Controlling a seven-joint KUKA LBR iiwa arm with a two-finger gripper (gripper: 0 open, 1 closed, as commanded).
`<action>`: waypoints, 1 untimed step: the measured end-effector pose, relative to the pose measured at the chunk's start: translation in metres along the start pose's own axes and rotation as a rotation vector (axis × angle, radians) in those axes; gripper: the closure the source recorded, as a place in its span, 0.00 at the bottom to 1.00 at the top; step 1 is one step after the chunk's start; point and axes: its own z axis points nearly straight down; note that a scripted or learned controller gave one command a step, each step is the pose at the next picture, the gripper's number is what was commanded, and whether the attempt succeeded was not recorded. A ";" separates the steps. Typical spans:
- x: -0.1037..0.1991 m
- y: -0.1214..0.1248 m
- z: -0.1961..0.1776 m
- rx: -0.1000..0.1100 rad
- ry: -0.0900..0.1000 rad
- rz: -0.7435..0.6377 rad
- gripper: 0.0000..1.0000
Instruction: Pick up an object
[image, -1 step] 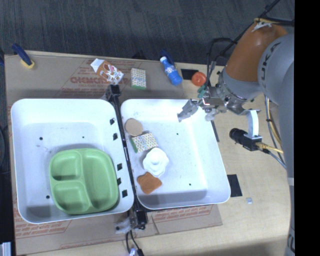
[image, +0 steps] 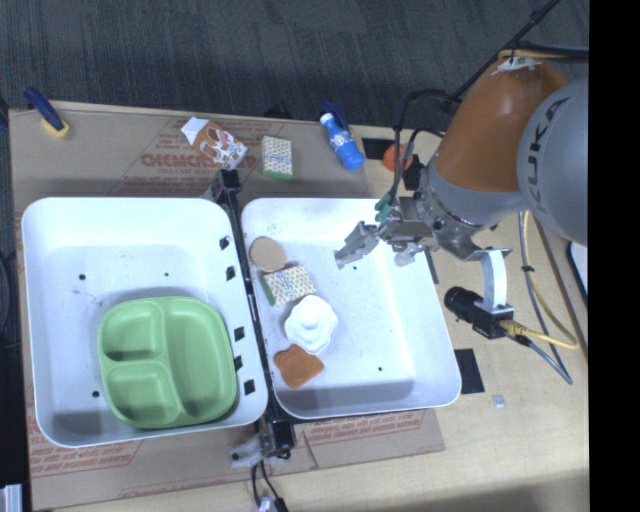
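In the right bin, along its left side, lie a round tan cookie, a patterned sponge-like block, a white swirled piece and an orange-brown toast piece. My gripper hangs over the upper middle of the right bin, to the right of the cookie. Its fingers are spread open and nothing sits between them.
The left bin bears a green divided plate. Behind the bins lie a snack packet, a small patterned box and a blue bottle. A blue clamp sits at the far left corner. Cables run along the right.
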 end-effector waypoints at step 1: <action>-0.029 -0.062 0.146 0.003 0.000 0.000 0.00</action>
